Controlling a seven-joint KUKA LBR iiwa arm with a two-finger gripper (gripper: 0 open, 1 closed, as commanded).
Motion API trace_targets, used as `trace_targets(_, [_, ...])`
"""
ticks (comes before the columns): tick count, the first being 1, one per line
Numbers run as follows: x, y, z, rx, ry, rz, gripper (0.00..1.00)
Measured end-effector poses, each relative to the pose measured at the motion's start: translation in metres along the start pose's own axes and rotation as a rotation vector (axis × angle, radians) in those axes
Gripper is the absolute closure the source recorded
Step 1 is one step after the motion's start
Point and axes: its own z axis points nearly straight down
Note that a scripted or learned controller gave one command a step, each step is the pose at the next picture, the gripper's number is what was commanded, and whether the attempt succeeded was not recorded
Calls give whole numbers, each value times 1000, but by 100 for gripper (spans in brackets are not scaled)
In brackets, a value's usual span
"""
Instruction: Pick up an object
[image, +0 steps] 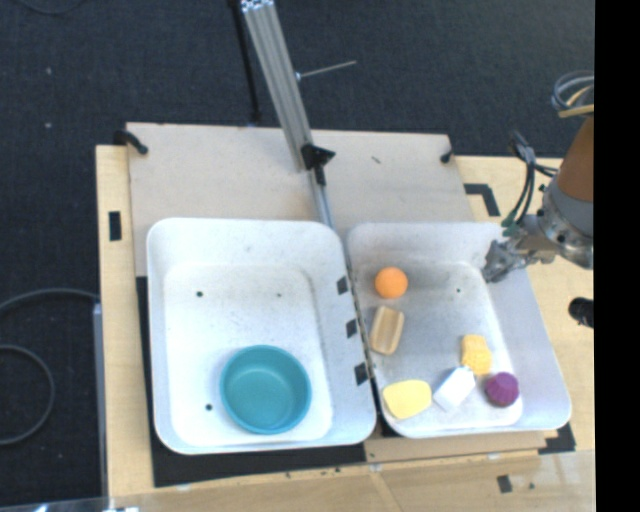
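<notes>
Hovering at the right white plastic bin's (520, 330) upper right rim, the pincer (497, 262) is small and blurred; whether it is spread or closed cannot be told. Lower left of it lies a smooth round orange ball (391, 282); below are a tan block (386, 329), yellow pieces and a purple ball (501, 388). Much of the arm (572, 195) is cut off.

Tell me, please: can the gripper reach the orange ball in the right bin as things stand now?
Probably yes. The gripper sits at the right bin's upper right rim, and the orange ball lies alone on bare floor to its left. The tan block lies just below the ball, apart from it.
</notes>
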Motion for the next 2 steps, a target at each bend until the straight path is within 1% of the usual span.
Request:
trace_targets(1, [56,-17,-10,0,3,-3,100])
trace_targets(2, [114,-20,-18,0,5,-5,100])
